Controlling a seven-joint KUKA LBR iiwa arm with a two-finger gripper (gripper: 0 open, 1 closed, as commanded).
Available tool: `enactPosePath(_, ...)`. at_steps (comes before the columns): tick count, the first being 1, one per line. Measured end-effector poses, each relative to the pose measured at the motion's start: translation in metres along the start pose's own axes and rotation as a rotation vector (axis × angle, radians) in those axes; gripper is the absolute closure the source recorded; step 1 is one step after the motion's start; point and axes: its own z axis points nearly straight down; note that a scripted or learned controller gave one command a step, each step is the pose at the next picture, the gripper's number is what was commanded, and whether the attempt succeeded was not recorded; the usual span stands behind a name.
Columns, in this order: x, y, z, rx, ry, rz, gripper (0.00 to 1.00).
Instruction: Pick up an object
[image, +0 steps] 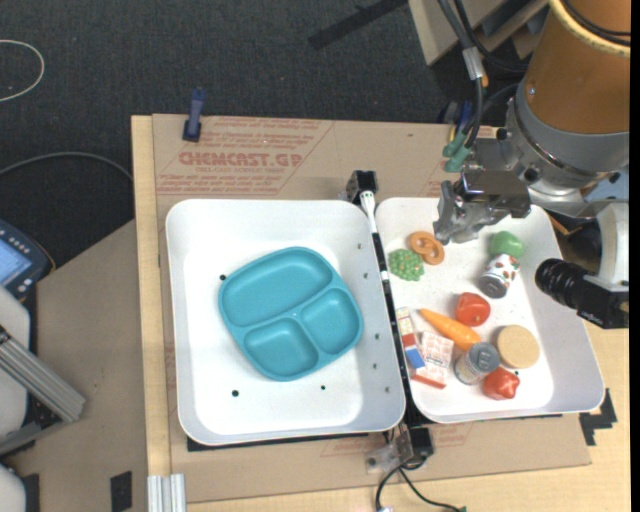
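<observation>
The pretzel lies near the far-left corner of the right bin, right beside the green broccoli piece, w/ the end effector hanging just above and to its right. Can't tell if it's parted or closed. The nearest pick looks like a short drop down-left, I'd guess.

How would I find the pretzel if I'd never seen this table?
Look in the right bin, the one full of toy food. Near its top left, just below the gripper, lies the pretzel. It is the one orange-brown twisted loop with holes, beside the bumpy green toy.
</observation>
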Motion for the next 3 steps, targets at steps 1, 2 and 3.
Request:
enactPosePath(1, 0.057, -0.007, 0.268, 0.026, -0.003, -0.008, 1.00)
enactPosePath(2, 0.056, -0.003, 0.249, 0.007, 0.001, -0.004, 1.00)
enactPosePath(3, 0.056, -0.003, 0.239, 0.006, 0.002, -0.003, 1.00)
